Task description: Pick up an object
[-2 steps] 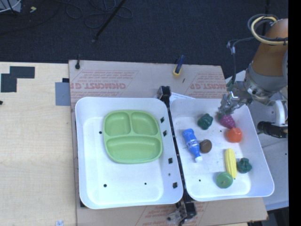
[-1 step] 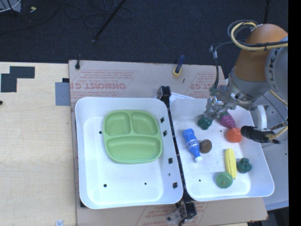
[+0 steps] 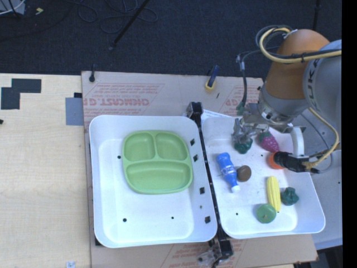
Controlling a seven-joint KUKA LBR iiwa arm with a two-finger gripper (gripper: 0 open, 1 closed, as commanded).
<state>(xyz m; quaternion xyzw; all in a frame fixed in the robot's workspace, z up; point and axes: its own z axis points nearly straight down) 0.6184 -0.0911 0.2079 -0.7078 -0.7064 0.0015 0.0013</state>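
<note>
Tabletop (image 3: 44,177) with two white bins: tool (image 3: 244,135) low in right bin (image 3: 312,216), fingers straddling dark green object (image 3: 243,146), seemingly pinching it. Object not lifted; raise remains. Green tray (image 3: 157,162) in left bin (image 3: 111,216).

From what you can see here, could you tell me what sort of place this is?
Most likely a robotics lab bench set up for picking trials: two white bins side by side, toy food such as a corn cob, and loose cables on dark floor behind.
</note>
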